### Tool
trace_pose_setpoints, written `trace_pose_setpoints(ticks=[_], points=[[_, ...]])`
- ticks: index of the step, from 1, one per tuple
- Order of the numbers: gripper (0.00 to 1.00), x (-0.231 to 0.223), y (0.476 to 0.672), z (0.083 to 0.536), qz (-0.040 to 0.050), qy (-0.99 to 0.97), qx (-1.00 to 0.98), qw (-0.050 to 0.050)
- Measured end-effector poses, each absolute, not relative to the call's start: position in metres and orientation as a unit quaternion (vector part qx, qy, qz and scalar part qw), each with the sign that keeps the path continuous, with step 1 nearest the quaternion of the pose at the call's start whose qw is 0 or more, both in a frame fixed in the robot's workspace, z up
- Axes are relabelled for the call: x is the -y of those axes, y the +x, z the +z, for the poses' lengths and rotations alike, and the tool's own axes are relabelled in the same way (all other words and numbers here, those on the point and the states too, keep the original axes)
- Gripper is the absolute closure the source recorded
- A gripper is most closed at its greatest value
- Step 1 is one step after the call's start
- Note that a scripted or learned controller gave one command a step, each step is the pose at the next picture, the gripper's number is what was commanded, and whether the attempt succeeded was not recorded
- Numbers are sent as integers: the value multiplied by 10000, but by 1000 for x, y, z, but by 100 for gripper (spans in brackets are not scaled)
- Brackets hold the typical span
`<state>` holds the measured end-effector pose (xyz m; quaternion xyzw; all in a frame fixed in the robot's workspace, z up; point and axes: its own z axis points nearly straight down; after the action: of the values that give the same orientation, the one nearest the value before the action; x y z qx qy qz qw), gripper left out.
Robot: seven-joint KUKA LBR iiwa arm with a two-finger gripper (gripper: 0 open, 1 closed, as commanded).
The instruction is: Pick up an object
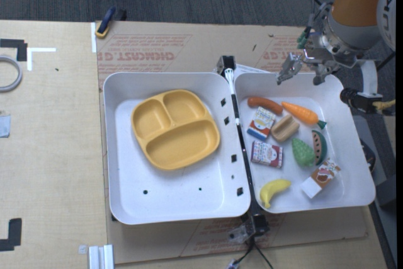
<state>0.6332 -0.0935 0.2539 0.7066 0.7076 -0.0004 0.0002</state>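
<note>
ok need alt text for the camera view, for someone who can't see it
A grey and orange robot arm's gripper hovers above the far edge of the right white bin, which holds toy food including a carrot, a banana and a watermelon slice. The left bin holds a yellow divided plate.

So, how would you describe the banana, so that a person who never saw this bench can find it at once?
Look at the right white bin, the one full of toy food. The banana lies at its near edge, close to the divider between the two bins. It is the only plain yellow, curved piece; the small white carton to its right is boxy.
</note>
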Motion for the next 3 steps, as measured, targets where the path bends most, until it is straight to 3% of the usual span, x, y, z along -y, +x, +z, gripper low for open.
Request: trace_pose_setpoints(ticks=[1, 2, 3], points=[[0, 146, 632, 131, -6, 7303, -6831, 0], [0, 150, 604, 99, 36, 6652, -7466, 58], [100, 152, 604, 109, 24, 6664, -7456, 65]])
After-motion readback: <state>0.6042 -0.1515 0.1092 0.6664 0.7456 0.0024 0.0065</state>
